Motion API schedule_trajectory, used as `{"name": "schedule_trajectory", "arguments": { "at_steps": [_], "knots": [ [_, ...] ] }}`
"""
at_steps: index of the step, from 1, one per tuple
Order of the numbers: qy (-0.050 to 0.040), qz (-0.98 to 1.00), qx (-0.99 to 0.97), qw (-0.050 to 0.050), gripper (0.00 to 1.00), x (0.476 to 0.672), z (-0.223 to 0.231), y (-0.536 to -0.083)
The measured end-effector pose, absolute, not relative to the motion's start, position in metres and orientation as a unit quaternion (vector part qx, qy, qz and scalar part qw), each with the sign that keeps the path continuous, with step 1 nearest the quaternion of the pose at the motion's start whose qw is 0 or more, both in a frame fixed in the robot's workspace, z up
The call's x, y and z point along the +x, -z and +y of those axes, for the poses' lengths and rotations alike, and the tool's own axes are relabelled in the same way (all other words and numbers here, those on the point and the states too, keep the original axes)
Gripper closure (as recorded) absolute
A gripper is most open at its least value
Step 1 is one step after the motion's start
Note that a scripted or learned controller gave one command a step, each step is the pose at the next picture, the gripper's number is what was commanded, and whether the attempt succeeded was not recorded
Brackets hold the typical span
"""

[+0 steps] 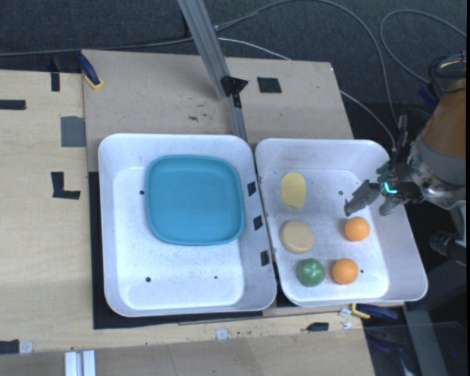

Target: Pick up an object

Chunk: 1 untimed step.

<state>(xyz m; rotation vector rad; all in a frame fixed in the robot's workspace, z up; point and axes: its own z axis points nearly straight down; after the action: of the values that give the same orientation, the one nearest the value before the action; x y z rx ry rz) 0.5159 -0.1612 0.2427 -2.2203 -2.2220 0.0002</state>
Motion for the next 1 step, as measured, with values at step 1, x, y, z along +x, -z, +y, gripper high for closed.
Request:
{"name": "schedule_trajectory", "arguments": {
  "at_steps": [1],
  "knots": [
    [-0.0001,-0.707,-0.707,0.000,0.00,0.5158,-0.1612,-0.2426]
  ]
}}
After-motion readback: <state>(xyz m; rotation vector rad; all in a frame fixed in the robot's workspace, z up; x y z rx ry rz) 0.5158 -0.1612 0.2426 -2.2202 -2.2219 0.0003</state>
